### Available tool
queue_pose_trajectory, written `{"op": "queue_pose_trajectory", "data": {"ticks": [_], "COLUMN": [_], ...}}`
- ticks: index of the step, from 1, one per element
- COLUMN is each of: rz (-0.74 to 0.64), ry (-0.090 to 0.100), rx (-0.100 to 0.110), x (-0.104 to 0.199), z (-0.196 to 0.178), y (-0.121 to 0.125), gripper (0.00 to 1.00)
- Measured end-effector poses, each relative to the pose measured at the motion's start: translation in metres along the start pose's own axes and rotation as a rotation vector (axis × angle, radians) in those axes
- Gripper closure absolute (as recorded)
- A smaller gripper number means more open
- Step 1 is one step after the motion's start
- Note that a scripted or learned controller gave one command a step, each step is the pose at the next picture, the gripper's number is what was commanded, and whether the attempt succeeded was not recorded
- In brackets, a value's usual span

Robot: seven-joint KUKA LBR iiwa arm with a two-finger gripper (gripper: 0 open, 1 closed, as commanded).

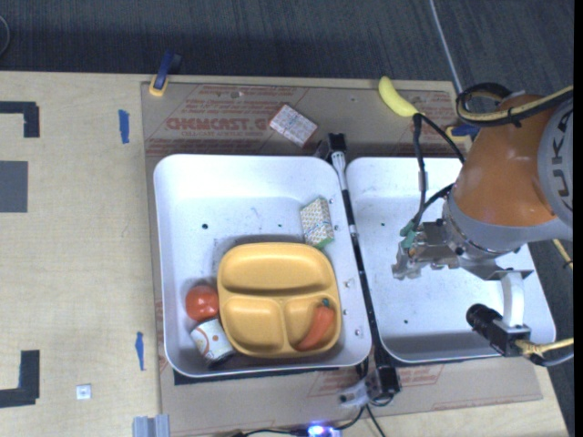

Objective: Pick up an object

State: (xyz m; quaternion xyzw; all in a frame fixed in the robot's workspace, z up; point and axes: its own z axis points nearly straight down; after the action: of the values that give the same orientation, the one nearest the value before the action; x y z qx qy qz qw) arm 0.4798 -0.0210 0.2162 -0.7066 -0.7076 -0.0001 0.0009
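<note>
Camera view: pick not yet made, claw over the right bin

Claw (412, 255) above right bin (437, 330), nothing visible in it, opening impossible to tell; candidates in left bin (182, 244): yellow tray (273, 289), carrot (315, 328), tomato (201, 302); grasp and lift outstanding

The grey arm with its orange band reaches in from the right, claw (407, 255) pointing down-left.

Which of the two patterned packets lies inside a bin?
The greenish packet, at the left bin's back right beside the yellow tray. The pinkish packet lies on the cardboard behind the bins.
</note>
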Motion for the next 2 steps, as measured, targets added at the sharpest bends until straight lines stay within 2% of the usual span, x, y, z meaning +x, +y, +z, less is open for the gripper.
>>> {"op": "queue_pose_trajectory", "data": {"ticks": [1, 2], "rz": [0.003, 0.0], "ry": [-0.001, -0.002], "rx": [0.0, -0.002], "x": [-0.073, -0.03], "z": [0.027, 0.032], "y": [-0.001, 0.038], "gripper": [1.0, 1.0]}}
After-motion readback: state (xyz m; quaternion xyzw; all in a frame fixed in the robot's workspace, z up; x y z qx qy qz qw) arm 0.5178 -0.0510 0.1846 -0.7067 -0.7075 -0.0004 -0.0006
